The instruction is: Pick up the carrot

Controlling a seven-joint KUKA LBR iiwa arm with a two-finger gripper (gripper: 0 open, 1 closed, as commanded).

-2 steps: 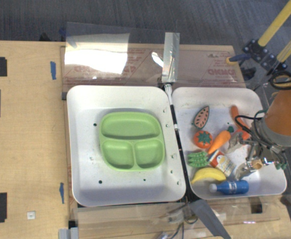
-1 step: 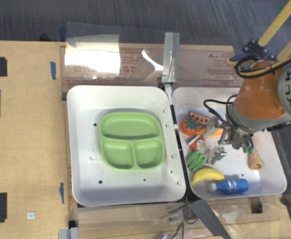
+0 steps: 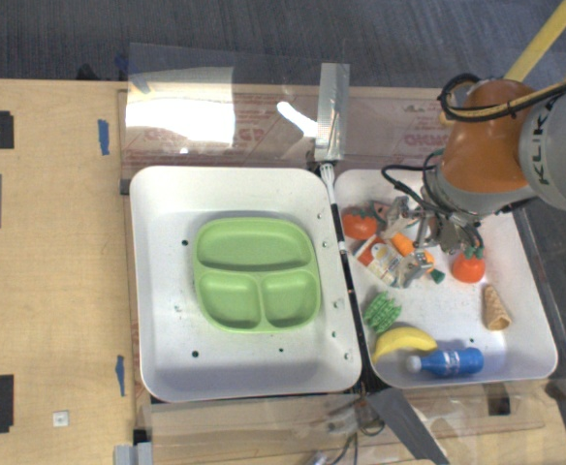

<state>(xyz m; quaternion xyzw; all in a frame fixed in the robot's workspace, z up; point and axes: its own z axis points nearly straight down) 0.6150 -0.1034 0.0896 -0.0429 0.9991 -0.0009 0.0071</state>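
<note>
The arm reaches in from the right of the frame, and its gripper [image 3: 421, 245] is down low in the right bin [image 3: 530, 352], buried in a knot of small toys near that bin's upper left. The carrot [image 3: 385, 250] looks like the small orange piece with white markings lying in that clutter, just beside the fingertips, though it's tiny and partly covered. Are the jaws open or closed on anything? Cannot tell from here; the wrist hides them.

So the reach is made, but nothing is visibly lifted: grasp and raise are both left to do, by my reading.

The carrot's long axis seems to run diagonally, upper right to lower left; which end is the tip is too small to call.

Around it: a tomato [image 3: 360, 227], a strawberry [image 3: 469, 266], a banana [image 3: 403, 340], a blue bottle [image 3: 448, 361]. The green plate [image 3: 257, 271] sits in the left bin [image 3: 157, 289].
</note>
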